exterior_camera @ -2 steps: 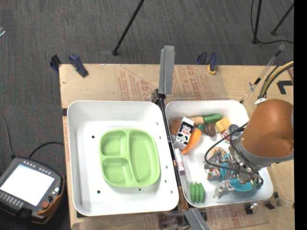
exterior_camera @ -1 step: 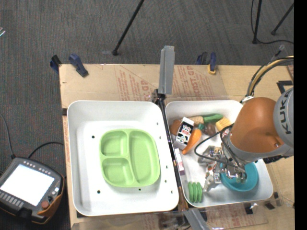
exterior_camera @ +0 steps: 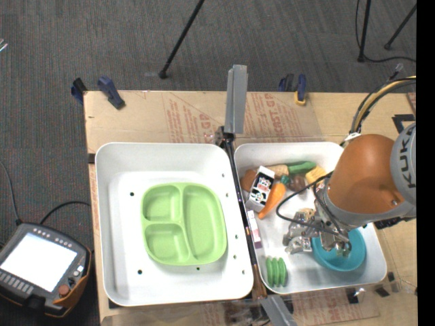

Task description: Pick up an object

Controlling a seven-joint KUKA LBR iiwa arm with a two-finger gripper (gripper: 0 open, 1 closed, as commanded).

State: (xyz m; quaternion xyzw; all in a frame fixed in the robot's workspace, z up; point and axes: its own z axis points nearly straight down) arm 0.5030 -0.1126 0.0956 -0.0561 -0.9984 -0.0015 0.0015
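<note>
My gripper (exterior_camera: 304, 235) hangs low over the middle of the right bin (exterior_camera: 299, 285), under the orange wrist band. It is just left of a blue bowl (exterior_camera: 342, 255) that sits in the bin's front right corner. An orange carrot (exterior_camera: 272, 197) lies up and left of the gripper, beside a small black-and-white carton (exterior_camera: 260, 186). A green ridged piece (exterior_camera: 276, 270) rests near the bin's front edge. At the back lie a green vegetable (exterior_camera: 300, 167), a yellow piece (exterior_camera: 315, 175) and a brown piece (exterior_camera: 278, 172).
The left bin (exterior_camera: 112, 182) holds a light green divided plate (exterior_camera: 183, 223). A thin purple-and-white bar (exterior_camera: 253, 227) lies along the right bin's left wall. A grey post (exterior_camera: 236, 100) stands behind the bins. A handheld control pad (exterior_camera: 42, 263) sits on the floor at lower left.
</note>
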